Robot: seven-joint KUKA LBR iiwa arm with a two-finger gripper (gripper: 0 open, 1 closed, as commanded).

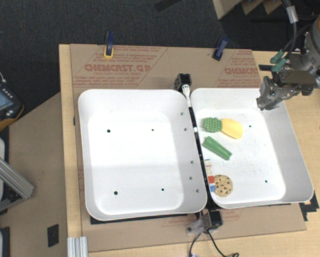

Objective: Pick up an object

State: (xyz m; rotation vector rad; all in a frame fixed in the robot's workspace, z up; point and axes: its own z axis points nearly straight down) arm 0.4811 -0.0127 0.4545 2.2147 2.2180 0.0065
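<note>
Objects: four small toy-like pieces lie in the right bin (288,143), all in the half nearest the divider (194,138) between the two bins.
Green bumpy piece (213,125): close to the divider, touching the yellow piece on its far side from the divider.
Yellow piece (232,128): rounded, smooth-looking; judged light and hard, likely to slip out of a two-finger pinch unless taken across its narrow width.
Green stick (217,148): elongated, lying at a slant just below the two pieces above, apart from them; judged the easiest take, gripped across its short side at mid-length, with free floor on both flanks.
Cookie (223,185): flat disc near the bin's lower rim, just beside the divider, next to a small red and blue bit (211,180); judged thin and stiff, hard to get fingers under, and the wall crowds one side.
Weight: all look like light plastic, none fragile by appearance; this is a guess from shape and colour.
Hand (267,101): hangs over the right bin's upper corner farthest from the divider, well apart from every piece; nothing is seen between its fingers; whether they are spread or closed I cannot tell.
Left bin (95,143): sits on the other side of the divider, on the desk (74,68).
</note>
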